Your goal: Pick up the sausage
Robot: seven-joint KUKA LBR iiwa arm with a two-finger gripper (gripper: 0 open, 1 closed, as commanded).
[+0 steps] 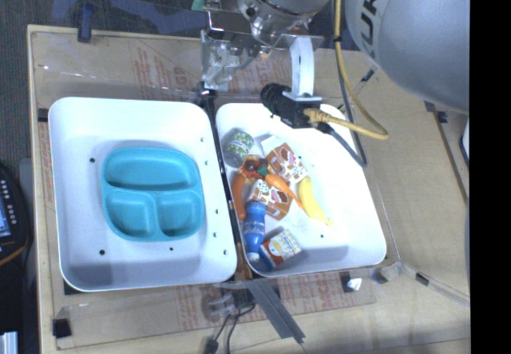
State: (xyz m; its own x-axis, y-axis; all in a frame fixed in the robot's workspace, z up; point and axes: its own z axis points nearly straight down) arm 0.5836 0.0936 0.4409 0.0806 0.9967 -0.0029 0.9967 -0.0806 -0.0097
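Bench (120,57) of pale board, bearing two white bins side by side.

Left bin (72,121): one blue tray (153,192) with three compartments, lying flat near the middle.

Right bin (359,216): a heap of small goods along its left side. Can (237,145) at the far end; printed packets (286,162) beside it; banana (310,200) to the right; blue bottle (254,226) toward the near end; small carton (281,246) at the near wall. Sausage (249,169), reddish-brown, lies in the heap just below the can, partly covered by packets.

Gripper (219,73): hangs above the far rim where the bins meet, well apart from the sausage. Fingers slightly parted, nothing between them.
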